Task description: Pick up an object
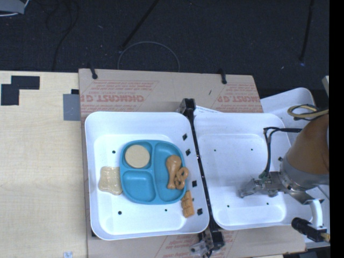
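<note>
I see my end effector (251,187) low in the right bin (236,144), near its front edge. Its fingers are spread wide and hold nothing.

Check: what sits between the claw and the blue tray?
In the camera view, bare right bin floor, then the black divider where the bins meet, separate the claw from the blue tray.

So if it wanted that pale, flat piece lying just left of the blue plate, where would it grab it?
Probably from straight above, pinching across the pale piece's narrow width. It lies flat on the left bin's floor, its right edge close against the blue plate, so the free top and bottom edges look easier. The end effector is over the other bin.
</note>
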`<move>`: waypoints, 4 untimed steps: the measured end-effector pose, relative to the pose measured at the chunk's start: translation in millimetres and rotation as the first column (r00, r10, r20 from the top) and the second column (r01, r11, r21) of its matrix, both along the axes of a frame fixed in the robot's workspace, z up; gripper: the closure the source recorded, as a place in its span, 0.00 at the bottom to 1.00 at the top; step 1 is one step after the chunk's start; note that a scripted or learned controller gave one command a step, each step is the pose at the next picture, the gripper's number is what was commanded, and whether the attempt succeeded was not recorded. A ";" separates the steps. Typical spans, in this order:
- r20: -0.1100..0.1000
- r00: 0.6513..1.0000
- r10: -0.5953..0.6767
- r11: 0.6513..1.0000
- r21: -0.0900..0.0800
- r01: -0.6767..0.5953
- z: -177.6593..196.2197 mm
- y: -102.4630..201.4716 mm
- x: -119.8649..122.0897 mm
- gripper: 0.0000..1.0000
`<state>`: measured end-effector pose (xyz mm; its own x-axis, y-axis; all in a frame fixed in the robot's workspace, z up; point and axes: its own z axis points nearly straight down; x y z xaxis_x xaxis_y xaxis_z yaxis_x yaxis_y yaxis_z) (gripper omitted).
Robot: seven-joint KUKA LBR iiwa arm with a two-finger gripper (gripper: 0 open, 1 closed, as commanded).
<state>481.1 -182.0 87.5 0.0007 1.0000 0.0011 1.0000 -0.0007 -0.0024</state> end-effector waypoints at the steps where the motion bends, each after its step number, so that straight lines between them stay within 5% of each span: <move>1: 0.001 1.000 -0.004 1.000 0.001 0.004 11.4 -1.1 0.6 1.00; 3: 0.004 1.000 0.002 1.000 -0.002 -0.002 118.7 -7.2 -1.3 1.00; 4: 0.003 1.000 0.002 1.000 -0.001 -0.002 143.2 -7.9 -0.7 1.00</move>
